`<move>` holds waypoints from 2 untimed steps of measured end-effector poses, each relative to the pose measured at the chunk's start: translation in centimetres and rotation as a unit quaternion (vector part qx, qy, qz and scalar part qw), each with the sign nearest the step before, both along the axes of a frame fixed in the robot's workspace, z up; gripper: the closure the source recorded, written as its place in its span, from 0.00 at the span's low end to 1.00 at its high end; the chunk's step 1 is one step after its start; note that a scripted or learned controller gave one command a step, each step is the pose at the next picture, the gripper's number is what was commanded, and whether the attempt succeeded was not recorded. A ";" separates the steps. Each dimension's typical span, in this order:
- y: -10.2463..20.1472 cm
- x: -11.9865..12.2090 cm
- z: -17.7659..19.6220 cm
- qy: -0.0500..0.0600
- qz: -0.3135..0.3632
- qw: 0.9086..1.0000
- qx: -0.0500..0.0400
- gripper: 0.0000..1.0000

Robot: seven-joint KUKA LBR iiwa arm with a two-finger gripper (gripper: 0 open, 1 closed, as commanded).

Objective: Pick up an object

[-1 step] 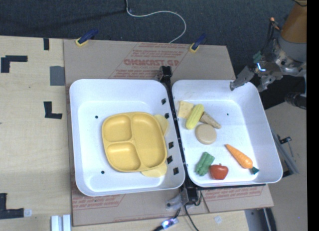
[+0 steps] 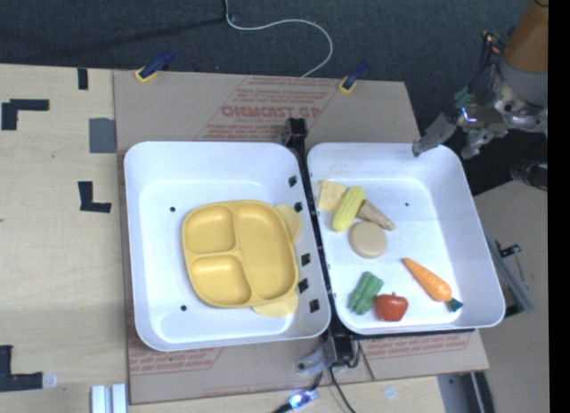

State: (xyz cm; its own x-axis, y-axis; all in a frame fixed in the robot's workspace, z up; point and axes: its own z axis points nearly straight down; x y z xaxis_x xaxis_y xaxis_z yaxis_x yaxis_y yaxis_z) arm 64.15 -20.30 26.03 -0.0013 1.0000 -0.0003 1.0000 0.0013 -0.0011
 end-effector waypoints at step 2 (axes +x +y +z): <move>-0.7 -0.1 -10.9 0.003 0.000 1.000 0.000 0.00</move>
